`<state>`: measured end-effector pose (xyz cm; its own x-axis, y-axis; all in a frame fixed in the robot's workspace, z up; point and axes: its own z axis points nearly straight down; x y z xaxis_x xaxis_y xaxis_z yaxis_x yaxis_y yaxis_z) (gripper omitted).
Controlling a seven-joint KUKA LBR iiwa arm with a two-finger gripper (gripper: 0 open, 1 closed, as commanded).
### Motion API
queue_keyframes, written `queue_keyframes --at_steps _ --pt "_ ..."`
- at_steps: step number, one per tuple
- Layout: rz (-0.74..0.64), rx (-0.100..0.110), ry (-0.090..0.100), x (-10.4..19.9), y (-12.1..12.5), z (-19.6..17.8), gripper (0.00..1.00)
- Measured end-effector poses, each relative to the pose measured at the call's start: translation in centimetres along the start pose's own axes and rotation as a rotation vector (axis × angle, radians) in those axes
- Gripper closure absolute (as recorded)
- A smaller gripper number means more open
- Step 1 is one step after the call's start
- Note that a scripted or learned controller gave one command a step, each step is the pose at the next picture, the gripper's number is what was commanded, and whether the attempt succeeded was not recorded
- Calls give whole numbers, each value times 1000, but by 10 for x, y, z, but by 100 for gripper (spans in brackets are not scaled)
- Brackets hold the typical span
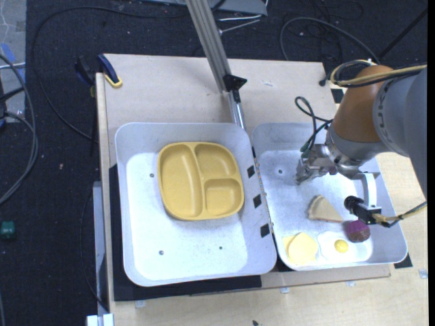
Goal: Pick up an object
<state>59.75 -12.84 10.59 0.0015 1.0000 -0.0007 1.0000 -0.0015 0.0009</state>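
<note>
Reaching in from the right over the right bin point(272, 182), with the gripper point(307, 170) hanging low above bare floor in that bin's upper half and nothing visible between the fingers; whether apart or together cannot be told at this slant. Lying below and to the right of the gripper, toward the bin's near edge, the closest candidate: a tan wedge point(323, 210), long axis running roughly left to right, pointed end up toward the gripper. Sitting further toward the near rim, a yellow disc point(302, 248) at left, a white fried egg point(338, 246) just beside it, and a dark purple fruit point(357, 231) at right, near the wedge's right end. Resting close against that fruit, a black fitting point(361, 209) on the arm's cabling, likely crowding any approach from the right. Occupying the left bin point(136, 250), well apart from the gripper, a yellow divided tray point(201, 180). Judging the coming move as a short shift down-view and slightly right to centre over the wedge, then a descent, with closure across the short axis probably giving the surest hold. Remaining not yet done: the pick itself, with every object resting on a bin floor.
</note>
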Motion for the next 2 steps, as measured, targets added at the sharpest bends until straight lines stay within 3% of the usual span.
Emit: queue_keyframes --at_steps 2 --pt "-1 -5 -1 -9 4 -97 100"
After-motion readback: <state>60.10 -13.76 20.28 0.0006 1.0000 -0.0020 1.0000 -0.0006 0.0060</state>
